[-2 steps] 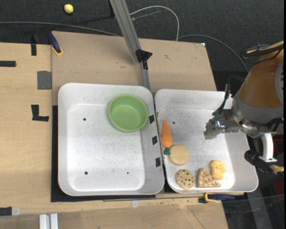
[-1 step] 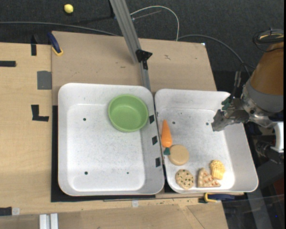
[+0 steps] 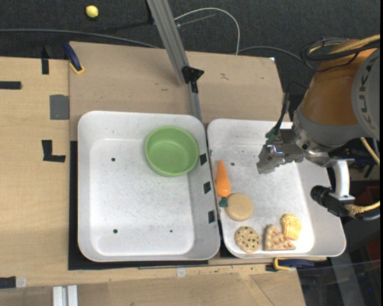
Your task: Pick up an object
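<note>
Right white bin, near edge: spotted round cookie, pink wafer piece, yellow corn-like toy. Tan round disc, orange plastic carrot at 9 o'clock. End effector hovers at 12 o'clock, grasping nothing; open or clenched unclear. Step: approach. Next: choose target, descend. Far left: green plastic bowl.

A grey gripper hangs from an arm with an orange band. Beside the fingers, toward the other bin, lies an orange carrot with a green end. Below it sits a plain tan round, then a tan speckled cookie and a yellow piece. Farther off, a light green bowl rests in a white, dark-flecked bin.
</note>
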{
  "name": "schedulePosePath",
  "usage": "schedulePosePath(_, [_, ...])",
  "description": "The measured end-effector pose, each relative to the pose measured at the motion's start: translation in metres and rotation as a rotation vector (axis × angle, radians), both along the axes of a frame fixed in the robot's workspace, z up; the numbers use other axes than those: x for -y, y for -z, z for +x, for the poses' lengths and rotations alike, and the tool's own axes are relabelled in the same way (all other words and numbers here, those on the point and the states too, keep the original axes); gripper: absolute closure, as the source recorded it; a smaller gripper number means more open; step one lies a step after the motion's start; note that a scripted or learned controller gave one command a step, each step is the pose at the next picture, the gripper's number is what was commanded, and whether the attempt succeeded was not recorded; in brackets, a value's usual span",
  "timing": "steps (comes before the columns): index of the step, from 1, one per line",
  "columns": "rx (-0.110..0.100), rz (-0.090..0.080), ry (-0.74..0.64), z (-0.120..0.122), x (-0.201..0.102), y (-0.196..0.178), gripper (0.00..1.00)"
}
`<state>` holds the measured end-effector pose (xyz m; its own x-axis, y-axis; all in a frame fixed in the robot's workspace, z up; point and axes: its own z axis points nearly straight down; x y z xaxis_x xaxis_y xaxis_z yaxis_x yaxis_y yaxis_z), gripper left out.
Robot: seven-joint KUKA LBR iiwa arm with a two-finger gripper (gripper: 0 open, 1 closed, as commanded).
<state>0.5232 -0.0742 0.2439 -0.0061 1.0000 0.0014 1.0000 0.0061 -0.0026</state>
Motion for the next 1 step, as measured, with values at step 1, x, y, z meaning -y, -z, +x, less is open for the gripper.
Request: schedulePosePath(1, [0.000, -0.001, 0.000, 0.0133, -0.0418, 0.0086, 1.00])
